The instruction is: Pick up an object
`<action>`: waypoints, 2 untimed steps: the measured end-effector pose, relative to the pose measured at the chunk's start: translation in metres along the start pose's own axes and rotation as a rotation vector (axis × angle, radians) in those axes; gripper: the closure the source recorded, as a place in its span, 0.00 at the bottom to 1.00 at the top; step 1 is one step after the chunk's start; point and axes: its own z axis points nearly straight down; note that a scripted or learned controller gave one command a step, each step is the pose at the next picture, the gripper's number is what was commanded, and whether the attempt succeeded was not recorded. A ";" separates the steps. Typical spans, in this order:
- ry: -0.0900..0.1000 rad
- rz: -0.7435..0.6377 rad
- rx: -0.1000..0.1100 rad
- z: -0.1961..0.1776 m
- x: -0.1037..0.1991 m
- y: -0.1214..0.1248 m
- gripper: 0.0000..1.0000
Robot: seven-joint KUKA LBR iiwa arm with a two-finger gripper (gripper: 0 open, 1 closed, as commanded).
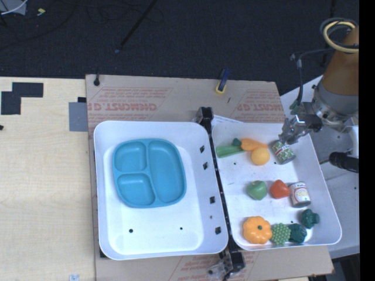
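My gripper [287, 139] hangs over the upper right corner of the right bin [328, 215]. A small can [283, 153] with a green and red label lies tilted directly beneath it, its upper end meeting the gripper's tip in this view. Whether the can is gripped or merely lying in the bin under the gripper I cannot tell. Just left of the can sit a yellow-orange ball [260, 156], an orange carrot [252, 144] and a long green vegetable [228, 150].
The right bin also holds a green pepper [256, 189], a red pepper [279, 189], an upright small can [300, 194], an orange pumpkin [258, 229], a bumpy green piece [281, 233] and dark green broccoli [309, 218]. A blue divided plate [148, 172] lies in the left bin [105, 215].
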 end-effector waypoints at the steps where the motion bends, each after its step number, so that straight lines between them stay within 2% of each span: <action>1: 0.001 0.000 0.003 0.011 0.043 -0.032 1.00; 2: 0.001 -0.001 0.001 -0.001 0.091 -0.058 1.00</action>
